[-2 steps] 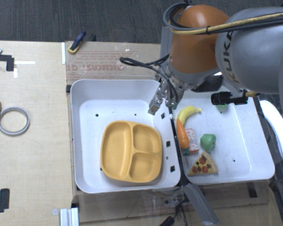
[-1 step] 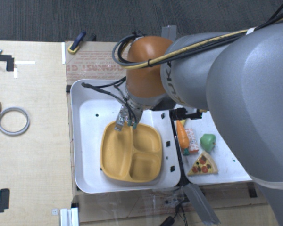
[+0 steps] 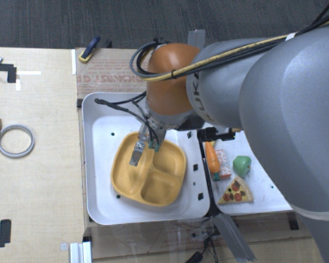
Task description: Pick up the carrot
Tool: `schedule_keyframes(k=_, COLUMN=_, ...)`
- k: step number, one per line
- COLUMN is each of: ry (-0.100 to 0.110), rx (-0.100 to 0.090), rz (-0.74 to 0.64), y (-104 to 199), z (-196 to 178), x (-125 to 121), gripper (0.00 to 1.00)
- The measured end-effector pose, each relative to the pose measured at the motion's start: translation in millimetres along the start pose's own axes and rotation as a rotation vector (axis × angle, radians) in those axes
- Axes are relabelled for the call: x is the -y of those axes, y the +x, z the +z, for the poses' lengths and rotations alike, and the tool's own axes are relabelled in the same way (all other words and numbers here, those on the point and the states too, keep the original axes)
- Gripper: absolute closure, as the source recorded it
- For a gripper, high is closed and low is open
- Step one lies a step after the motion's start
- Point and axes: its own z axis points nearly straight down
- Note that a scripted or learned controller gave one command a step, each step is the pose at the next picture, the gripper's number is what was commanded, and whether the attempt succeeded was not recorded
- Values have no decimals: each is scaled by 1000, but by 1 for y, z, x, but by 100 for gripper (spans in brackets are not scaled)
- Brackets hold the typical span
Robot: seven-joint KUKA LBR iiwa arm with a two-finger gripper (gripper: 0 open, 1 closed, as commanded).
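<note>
The orange carrot [image 3: 211, 156] lies in the right bin [image 3: 274, 199], close along its left wall, pointing toward and away from the camera. My gripper [image 3: 144, 149] hangs over the left bin [image 3: 98, 169], above the far left compartment of a yellow divided plate [image 3: 170, 188]. Its two fingers stand apart with nothing between them, so it is open. The gripper is well to the left of the carrot, with the bins' shared wall between them. The grey arm and its orange band cover the far part of both bins.
Beside the carrot sit a pale pink packet [image 3: 223, 164], a green pepper-like toy [image 3: 242, 165] and a pizza slice [image 3: 236, 192]. A tape roll [image 3: 15, 140] lies on the wooden bench at left, and a blue clip [image 3: 90, 47] sits beyond the bins.
</note>
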Motion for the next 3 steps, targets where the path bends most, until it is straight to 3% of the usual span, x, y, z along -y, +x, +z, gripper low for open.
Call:
schedule_keyframes(k=1, ry=-8, rx=15, rz=-121, y=-34, z=-32, x=-76, gripper=0)
schedule_keyframes(k=2, ry=-6, rx=12, rz=-155, y=34, z=-28, x=-48, gripper=0)
schedule_keyframes(k=3, ry=-5, rx=17, rz=-695, y=-2, z=-20, x=-62, gripper=0)
